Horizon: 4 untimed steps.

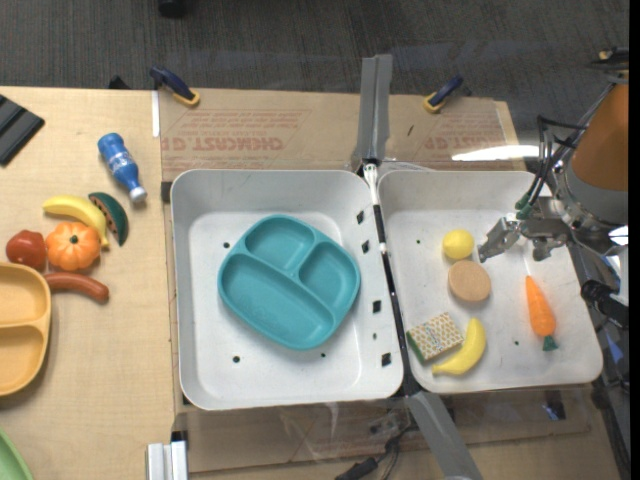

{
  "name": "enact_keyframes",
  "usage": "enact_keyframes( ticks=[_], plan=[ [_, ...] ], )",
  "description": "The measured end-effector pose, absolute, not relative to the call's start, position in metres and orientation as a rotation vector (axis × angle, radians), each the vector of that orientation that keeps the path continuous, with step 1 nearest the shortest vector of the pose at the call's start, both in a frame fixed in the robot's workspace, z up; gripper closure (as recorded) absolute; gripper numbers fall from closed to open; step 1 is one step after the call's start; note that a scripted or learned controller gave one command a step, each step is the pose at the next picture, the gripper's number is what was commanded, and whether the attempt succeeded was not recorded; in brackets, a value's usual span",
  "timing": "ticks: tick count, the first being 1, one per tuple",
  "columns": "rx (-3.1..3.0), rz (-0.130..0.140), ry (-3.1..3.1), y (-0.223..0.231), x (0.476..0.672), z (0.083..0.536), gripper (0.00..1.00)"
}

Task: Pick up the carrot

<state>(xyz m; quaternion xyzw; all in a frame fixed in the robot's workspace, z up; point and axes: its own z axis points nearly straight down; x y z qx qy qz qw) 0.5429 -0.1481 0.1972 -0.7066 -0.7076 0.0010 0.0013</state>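
The carrot (541, 310) is orange with a green stub at its near end, lying lengthwise on the floor of the right bin (500, 193) near its right wall. My gripper (520, 240) hangs over the same bin, above and a little left of the carrot's far tip. Its two grey fingers are spread apart, with nothing between them.
In the right bin with the carrot lie a yellow lemon (458, 244), a tan round cookie (469, 282), a banana (464, 349) and a speckled sponge block (434, 335). The left bin (200, 368) holds a teal divided plate (290, 281). Toy food, a blue bottle (121, 166) and an orange tray (22, 328) lie on the bench at left.
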Motion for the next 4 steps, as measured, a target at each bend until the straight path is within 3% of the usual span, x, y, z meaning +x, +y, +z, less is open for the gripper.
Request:
enact_keyframes(
  ticks=[1, 2, 3, 4],
  plan=[
    [-1.949, 0.000, -2.464, -0.223, 0.489, 0.212, 0.00],
    [-1.880, -0.003, -2.509, -0.219, 0.490, 0.103, 0.00],
    [-1.885, -0.003, -2.510, -0.221, 0.491, 0.112, 1.00],
    [-1.948, 0.001, -2.465, -0.129, 0.478, 0.201, 1.00]
  ],
)
